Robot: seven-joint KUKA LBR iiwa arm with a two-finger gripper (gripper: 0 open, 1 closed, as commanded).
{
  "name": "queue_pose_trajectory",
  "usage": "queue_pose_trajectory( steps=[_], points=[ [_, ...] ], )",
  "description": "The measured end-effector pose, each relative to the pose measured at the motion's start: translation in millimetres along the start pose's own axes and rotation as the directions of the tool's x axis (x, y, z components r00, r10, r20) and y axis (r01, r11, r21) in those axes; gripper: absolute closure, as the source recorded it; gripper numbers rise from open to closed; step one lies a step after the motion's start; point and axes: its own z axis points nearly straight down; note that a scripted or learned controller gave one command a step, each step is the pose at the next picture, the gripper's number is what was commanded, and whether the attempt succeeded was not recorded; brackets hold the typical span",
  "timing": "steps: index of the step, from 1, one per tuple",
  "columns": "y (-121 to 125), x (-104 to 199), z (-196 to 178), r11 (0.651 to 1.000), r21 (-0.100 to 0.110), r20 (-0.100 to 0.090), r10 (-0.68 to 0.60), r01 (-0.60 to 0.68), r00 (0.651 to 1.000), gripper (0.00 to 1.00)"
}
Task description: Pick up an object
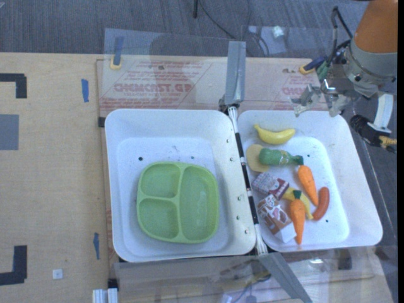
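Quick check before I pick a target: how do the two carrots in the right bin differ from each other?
The upper carrot lies bare on the bin floor beside the green bottle, slanting down toward the red sausage. The lower carrot lies nearly straight up and down in the view, tip toward the near rim, resting partly on the snack packets. Both are orange with green tops, similar in size.

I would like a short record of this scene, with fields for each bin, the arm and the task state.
left bin: holds a green divided plate
right bin: banana, green bottle, two carrots, red sausage, small cartons
arm: at the upper right, above the right bin's far corner
tool: nothing visible between its fingers
task state: no object picked yet
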Motion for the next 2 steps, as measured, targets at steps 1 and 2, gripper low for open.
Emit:
queue_pose_trajectory(
  steps=[1, 2],
  points=[
    [-62.6, -8.9, 127.0, 1.0, 0.0, 0.0, -0.006, 0.006, 1.0, 0.0],
    [-69.9, 58.1, 85.4, 0.999, -0.002, 0.001, -0.044, 0.044, 0.999, 0.0]
  ],
)
